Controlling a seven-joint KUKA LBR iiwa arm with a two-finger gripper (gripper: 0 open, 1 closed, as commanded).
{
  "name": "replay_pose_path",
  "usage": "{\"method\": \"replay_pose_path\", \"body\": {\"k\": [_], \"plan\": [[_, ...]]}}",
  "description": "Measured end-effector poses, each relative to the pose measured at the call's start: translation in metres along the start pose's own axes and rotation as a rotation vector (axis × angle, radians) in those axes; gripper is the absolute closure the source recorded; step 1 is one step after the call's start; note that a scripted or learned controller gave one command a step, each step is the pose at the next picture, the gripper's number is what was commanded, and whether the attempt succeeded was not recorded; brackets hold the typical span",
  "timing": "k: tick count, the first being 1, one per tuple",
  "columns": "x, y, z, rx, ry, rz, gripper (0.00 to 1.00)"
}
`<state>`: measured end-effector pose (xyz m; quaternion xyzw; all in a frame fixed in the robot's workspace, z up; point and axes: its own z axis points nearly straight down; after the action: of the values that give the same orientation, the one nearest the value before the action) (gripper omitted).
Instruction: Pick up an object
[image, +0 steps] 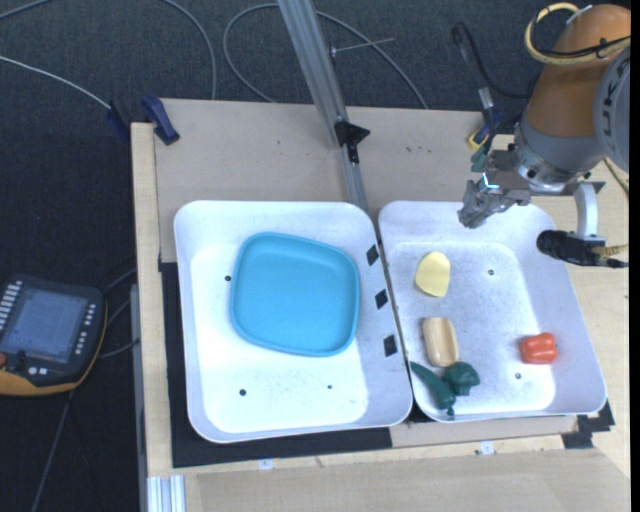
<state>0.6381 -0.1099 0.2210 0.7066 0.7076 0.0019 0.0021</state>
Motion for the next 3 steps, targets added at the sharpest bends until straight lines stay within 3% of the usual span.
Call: {"method": "replay_pose_path", "body": {"k": [1,3], "plan": [[0.002,-0.006,-0.046,0.001,0.0,0.001,1.0],[0.109,0.003,-0.016,0.007,0.002,-0.003,1.0]]}}
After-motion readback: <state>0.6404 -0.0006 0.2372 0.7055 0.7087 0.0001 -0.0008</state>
